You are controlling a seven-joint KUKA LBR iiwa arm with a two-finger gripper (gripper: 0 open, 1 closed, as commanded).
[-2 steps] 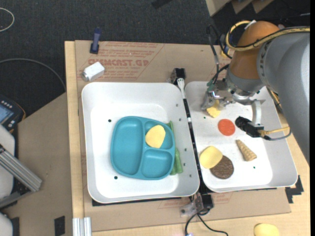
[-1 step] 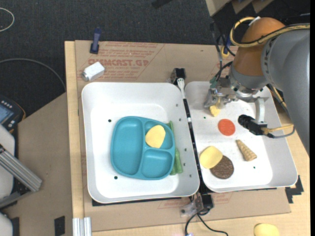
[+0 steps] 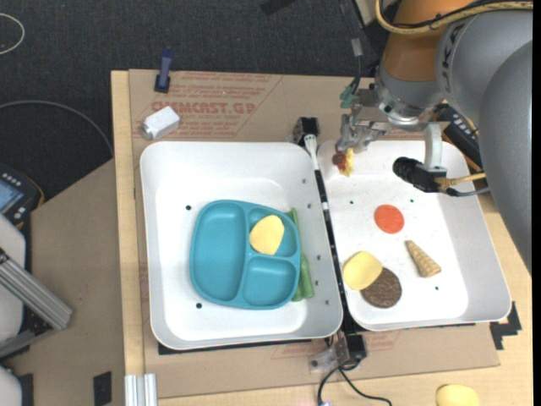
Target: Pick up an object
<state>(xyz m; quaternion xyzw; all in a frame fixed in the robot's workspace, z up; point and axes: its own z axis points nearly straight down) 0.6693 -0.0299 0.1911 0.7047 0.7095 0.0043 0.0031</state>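
Two white bins sit on the tabletop. Nearest lie a brown disc (image 3: 384, 289), yellow piece (image 3: 361, 269) and cone (image 3: 423, 259), then an orange disc (image 3: 389, 218), all in the right bin (image 3: 473, 252) below the pincer (image 3: 344, 161). Left of it, the left bin (image 3: 165, 227) holds a blue tray (image 3: 224, 256) bearing a yellow piece (image 3: 267, 235). The pincer hangs over the right bin's far left corner, narrowed on a small red-yellow object (image 3: 344, 164). Cardboard beyond reads "COMCAST".

You see a turquoise plastic divided tray (image 3: 241, 256) holding a pale yellow piece (image 3: 267, 235). Beside it: an orange-red flat disc (image 3: 389, 219), a dark brown round cookie (image 3: 384, 289), a tan ridged cone (image 3: 422, 259).
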